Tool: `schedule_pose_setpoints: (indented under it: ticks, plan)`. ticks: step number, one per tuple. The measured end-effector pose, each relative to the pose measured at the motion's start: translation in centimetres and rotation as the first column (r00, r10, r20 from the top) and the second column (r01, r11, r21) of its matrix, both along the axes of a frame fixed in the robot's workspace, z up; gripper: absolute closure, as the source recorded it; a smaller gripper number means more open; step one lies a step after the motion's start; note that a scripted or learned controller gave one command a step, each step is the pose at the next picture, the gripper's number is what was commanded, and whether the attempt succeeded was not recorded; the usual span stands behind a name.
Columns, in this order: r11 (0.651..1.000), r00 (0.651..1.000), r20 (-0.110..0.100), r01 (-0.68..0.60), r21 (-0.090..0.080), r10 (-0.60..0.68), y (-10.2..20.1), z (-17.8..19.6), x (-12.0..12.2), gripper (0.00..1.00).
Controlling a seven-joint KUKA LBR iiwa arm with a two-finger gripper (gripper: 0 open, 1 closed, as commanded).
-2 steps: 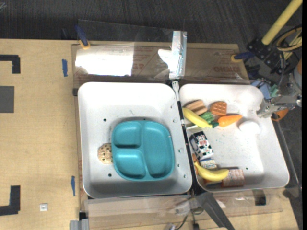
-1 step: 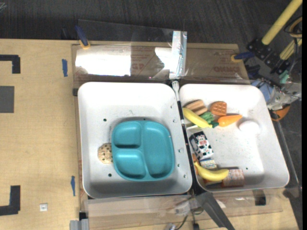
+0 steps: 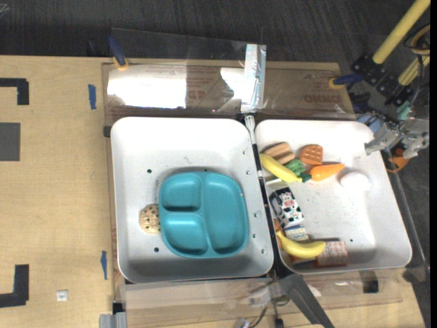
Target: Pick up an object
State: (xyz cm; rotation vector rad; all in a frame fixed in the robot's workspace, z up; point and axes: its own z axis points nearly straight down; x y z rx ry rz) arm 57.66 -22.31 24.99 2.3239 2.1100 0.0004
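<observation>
1. The arm is cut off at the right edge; the gripper [image 3: 399, 139] sits over the right bin's [image 3: 382, 244] far right rim, its finger state impossible to tell.
2. The right bin holds two bananas [image 3: 278, 169] [image 3: 300, 248], a carrot [image 3: 324, 172] and a waffle [image 3: 311, 154].
3. The left bin [image 3: 136, 142] holds a teal tray [image 3: 202, 212] partly covering a cookie [image 3: 149, 219].

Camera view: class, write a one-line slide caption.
Gripper at right bin's edge; toy food inside; teal divided plate in left bin.

cookie [image 3: 149, 219]: partly under teal plate [image 3: 203, 212] | lower banana [image 3: 300, 247]: label unreadable
</observation>
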Motion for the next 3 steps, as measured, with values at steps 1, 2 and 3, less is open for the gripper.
schedule_pose_setpoints:
  ticks: [1,2,3]
  plan:
    - [0.999,0.999,-0.015,0.039,0.005,-0.039,5.7,-15.6,-4.1,0.0]
    - [0.999,0.999,0.0,-0.036,0.002,0.036,7.5,-16.3,-3.6,0.0]
    - [0.995,0.995,0.006,-0.104,0.001,0.104,13.3,-16.2,0.9,0.0]
